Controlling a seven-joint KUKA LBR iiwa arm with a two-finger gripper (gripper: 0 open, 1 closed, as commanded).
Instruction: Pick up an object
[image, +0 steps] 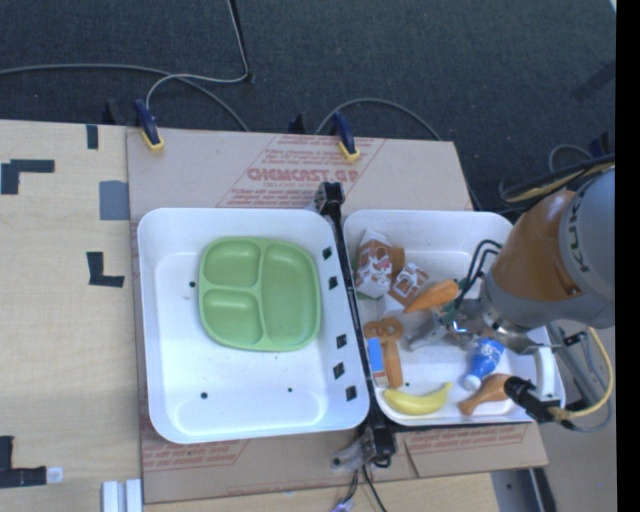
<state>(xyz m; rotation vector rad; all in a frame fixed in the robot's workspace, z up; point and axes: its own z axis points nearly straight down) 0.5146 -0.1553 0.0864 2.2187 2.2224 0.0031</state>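
Note:
My gripper (432, 327) reaches into the right bin (430, 218) from the right, its tip low among the toys in the bin's middle. An orange carrot (433, 296) lies just above the tip and a brown pretzel (383, 328) just to its left. A blue bottle (484, 360) stands below the wrist, with a brown drumstick (486, 394) beside it. A yellow banana (417, 400) lies along the front wall. Nothing visibly sits in the gripper.
Two white-and-brown packets (376, 266) (406, 284) lie at the back of the right bin, and a blue-and-orange piece (379, 358) near the divider. The left bin (170, 330) holds a green compartment plate (260, 292). Cables trail around the arm (550, 260).

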